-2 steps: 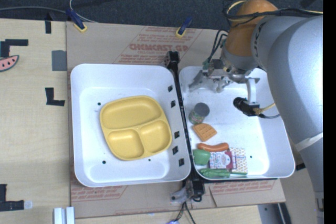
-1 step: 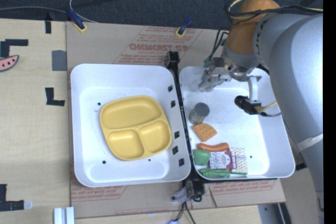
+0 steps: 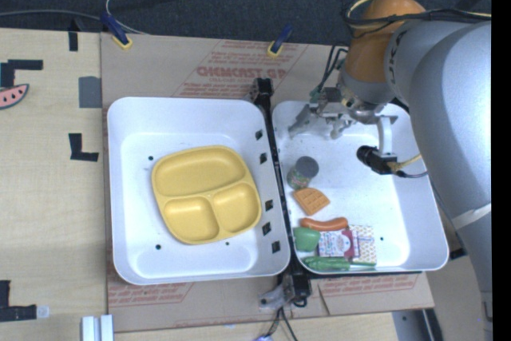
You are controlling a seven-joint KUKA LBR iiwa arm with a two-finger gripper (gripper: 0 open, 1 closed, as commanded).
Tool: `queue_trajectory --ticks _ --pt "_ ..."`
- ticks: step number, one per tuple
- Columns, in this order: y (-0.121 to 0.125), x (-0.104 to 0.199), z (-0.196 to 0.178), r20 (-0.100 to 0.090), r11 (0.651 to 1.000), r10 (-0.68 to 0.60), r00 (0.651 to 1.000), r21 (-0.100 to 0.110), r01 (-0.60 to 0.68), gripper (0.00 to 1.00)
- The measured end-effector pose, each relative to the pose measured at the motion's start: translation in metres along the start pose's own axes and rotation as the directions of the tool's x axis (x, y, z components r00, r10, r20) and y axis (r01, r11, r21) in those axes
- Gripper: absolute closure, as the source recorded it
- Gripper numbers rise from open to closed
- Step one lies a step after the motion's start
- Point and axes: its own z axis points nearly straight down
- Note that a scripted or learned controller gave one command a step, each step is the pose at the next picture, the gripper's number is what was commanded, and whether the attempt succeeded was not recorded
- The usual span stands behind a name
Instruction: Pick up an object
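Reaching in from the right, grey arm with orange band (image 3: 383, 36) angles down over the far end of the right white bin (image 3: 399, 196). Hand (image 3: 319, 120) points left toward the divider, hovering; how wide it stands cannot be told, nothing seen in it. Orange hot-dog-shaped toy (image 3: 322, 224) lies near the bin's front, long axis left-right, beside a small grey round can (image 3: 303, 169). Left white bin (image 3: 128, 172) holds a yellow divided plastic tray (image 3: 206, 193).
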Motion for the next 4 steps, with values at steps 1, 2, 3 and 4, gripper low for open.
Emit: queue_trajectory --ticks 1,2,3,4 --pt "0.0 0.0004 -0.0094 -0.001 1.0 0.0 1.0 0.001 0.0 1.0" --pt "-0.0001 0.0004 -0.0093 -0.001 1.0 0.0 1.0 0.001 0.0 0.0" --pt "-0.0001 0.0008 -0.0187 -0.002 1.0 -0.001 1.0 0.002 0.001 1.0" --pt "-0.0002 0.0008 -0.0185 -0.002 1.0 -0.001 1.0 0.002 0.001 0.0"
